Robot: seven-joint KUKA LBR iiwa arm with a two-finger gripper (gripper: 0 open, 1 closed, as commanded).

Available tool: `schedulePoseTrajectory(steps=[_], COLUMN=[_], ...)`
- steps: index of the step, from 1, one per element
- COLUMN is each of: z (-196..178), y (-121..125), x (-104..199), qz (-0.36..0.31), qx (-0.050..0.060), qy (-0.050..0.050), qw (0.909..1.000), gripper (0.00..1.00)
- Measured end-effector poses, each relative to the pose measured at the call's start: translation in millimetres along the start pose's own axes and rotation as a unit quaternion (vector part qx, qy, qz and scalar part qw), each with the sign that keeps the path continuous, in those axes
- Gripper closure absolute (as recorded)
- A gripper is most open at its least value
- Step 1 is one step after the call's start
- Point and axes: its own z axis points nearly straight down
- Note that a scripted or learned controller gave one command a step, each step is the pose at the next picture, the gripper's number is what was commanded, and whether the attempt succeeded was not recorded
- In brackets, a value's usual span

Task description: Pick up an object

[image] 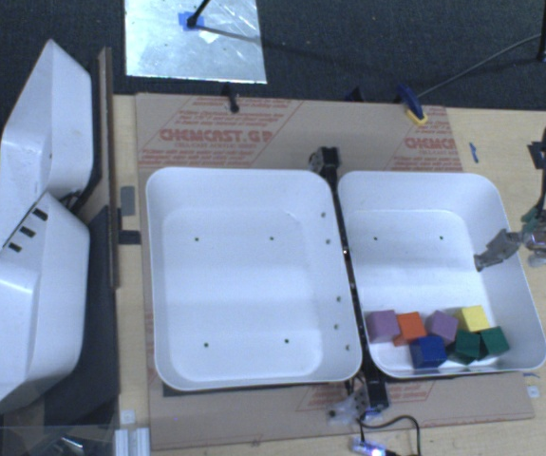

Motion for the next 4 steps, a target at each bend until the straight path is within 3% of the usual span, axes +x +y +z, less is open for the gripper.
schedulePoseTrajectory(steps=[1,3,4], z=[-2,84,146], y=[1,1,4], x=[0,-11,-10], qz=[0.000,0.000,0.000], qx=[-0.002,-0.001,0.000], qy=[-0.001,0.000,0.000], qw=[1.0000,1.0000,1.0000], gripper=[0.00,0.00,0.00])
